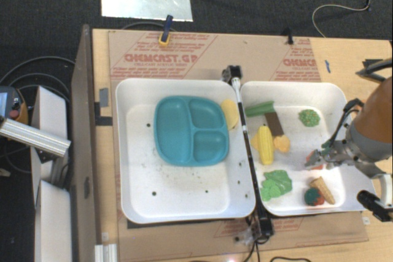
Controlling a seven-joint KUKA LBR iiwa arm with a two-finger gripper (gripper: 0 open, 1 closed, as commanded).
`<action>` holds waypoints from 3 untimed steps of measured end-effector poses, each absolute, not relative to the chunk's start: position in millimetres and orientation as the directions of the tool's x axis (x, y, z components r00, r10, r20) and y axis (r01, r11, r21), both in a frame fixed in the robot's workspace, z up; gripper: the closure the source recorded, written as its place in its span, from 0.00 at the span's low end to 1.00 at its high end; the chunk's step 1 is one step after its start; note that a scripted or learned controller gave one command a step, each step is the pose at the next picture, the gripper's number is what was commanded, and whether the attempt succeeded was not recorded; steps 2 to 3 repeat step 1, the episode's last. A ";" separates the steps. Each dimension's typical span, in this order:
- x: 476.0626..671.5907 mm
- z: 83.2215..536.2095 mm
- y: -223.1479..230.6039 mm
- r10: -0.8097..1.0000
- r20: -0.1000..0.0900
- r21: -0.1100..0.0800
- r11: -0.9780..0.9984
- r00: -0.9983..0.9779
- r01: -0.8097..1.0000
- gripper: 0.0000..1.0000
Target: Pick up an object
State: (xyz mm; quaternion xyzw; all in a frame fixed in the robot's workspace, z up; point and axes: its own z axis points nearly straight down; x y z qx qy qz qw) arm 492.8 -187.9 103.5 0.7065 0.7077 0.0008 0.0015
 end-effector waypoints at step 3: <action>546.3 188.9 -76.3 1.000 0.000 0.010 0.013 -0.013 1.000 1.00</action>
